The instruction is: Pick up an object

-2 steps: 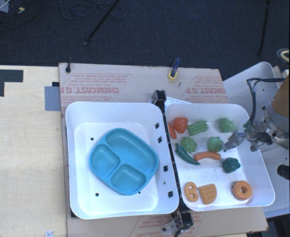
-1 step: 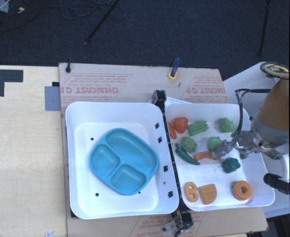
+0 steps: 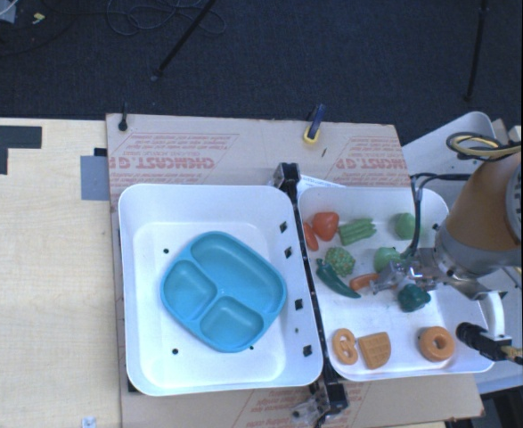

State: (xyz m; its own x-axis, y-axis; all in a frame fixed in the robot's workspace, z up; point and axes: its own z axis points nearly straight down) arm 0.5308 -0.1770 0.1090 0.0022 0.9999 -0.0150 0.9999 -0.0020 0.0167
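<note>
While the two-finger gripper (image 3: 402, 280) hangs low among the toys, its state unreadable, the approach step runs; closing on the dark green plastic vegetable (image 3: 413, 299) just beneath comes next.

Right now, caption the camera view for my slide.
Gripper low among toy food in right bin; blue plate in left bin.

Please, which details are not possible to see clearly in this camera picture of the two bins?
- Gripper: small and blurred in the camera view; finger state unreadable.
- Dark green toy: contact with the gripper unclear; arm overlaps it.
- Orange piece: partly covered by the gripper.
- Right bin: far corner hidden behind the arm.
</note>
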